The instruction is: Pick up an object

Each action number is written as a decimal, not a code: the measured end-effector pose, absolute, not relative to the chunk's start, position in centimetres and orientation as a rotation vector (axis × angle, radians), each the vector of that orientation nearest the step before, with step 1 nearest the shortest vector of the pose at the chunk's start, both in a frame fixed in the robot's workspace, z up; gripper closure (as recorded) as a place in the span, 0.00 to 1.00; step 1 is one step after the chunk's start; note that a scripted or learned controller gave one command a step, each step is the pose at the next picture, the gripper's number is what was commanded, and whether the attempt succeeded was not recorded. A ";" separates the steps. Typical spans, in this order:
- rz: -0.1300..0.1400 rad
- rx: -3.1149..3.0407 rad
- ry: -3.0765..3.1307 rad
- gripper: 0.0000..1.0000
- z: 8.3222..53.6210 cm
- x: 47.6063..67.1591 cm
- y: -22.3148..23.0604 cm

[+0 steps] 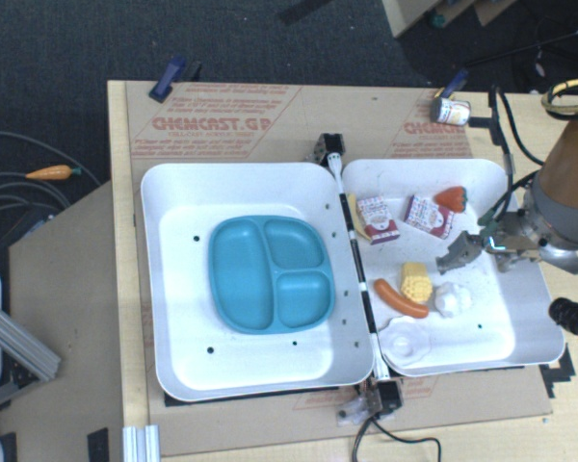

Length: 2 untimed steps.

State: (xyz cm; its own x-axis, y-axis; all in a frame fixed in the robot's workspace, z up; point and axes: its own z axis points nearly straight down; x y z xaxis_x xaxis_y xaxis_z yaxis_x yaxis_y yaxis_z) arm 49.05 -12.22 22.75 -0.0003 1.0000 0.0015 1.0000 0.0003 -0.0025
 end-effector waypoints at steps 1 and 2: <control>-0.001 -2.222 -2.220 0.00 9.8 48.0 -12.2; -0.001 -2.224 -2.220 1.00 10.8 48.0 -12.2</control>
State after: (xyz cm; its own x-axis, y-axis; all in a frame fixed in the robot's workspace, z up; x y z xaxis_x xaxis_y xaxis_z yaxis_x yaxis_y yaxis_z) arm 48.02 -12.21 10.78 0.0017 1.0000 -0.0002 1.0000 -0.0017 0.0013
